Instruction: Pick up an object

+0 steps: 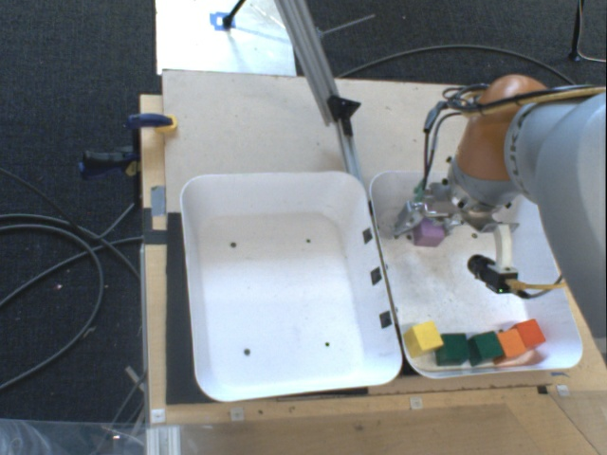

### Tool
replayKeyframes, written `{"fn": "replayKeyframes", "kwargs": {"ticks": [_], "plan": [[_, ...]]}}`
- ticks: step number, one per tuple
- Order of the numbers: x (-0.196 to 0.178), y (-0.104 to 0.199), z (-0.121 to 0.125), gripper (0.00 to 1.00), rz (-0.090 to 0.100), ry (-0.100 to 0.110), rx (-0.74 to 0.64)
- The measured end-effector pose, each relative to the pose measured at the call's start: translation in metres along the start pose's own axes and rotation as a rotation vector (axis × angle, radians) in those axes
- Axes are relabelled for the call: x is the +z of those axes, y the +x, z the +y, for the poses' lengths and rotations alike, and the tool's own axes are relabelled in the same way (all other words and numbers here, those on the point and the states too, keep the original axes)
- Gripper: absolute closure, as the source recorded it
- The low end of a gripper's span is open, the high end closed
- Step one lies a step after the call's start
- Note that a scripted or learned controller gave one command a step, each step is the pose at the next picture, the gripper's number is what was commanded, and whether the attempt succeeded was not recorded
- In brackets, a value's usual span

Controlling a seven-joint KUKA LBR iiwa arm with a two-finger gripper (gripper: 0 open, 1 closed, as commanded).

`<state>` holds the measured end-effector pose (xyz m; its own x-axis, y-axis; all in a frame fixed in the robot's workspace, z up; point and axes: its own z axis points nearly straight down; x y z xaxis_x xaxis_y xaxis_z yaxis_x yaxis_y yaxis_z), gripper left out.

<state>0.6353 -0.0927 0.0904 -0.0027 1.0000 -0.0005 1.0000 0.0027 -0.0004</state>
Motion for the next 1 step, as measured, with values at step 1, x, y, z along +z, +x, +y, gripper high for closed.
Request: {"fn": "replayKeyframes", "kwargs": {"ticks": [1], "plan": [[-0.0113, -0.0005, 0.0017, 1.0, -0.001, -0.004, -0.004]]}}
